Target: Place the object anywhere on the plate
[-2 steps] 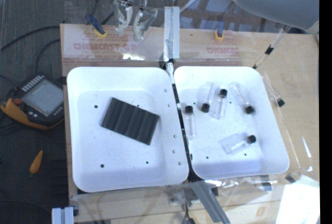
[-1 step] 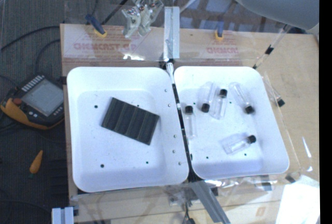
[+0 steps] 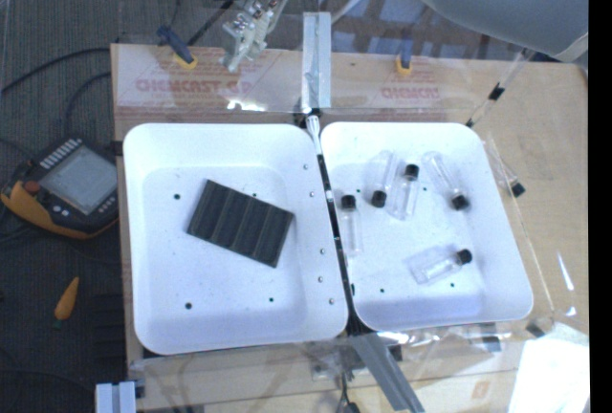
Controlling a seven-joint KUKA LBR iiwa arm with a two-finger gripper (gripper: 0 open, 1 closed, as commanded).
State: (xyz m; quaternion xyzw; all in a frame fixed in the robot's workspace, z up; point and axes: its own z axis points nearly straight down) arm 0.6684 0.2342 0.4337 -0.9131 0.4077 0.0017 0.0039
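Nearest the camera: front rims of two white bins, set side by side and touching along a dark centre seam.

Left bin (image 3: 153, 306): one dark ribbed plate (image 3: 240, 223), lying flat, turned at a slant, roughly central on the floor.

Right bin (image 3: 497, 296): five clear vials with black caps, all lying down.
- Nearest vial (image 3: 439, 263), right of centre, cap to the right.
- Thin vial (image 3: 349, 225), close to the centre seam, cap at its far end.
- Two vials (image 3: 394, 184) side by side near bin centre.
- Fifth vial (image 3: 446, 181) to their right, cap toward the camera.

No vial on the plate.

Beyond the bins: clear taped sheet across the bench edge, yellow clips.

Farthest: gripper (image 3: 251, 31), raised above the far bench edge behind the left bin, well apart from plate and vials. Jaws slightly apart, nothing between them.
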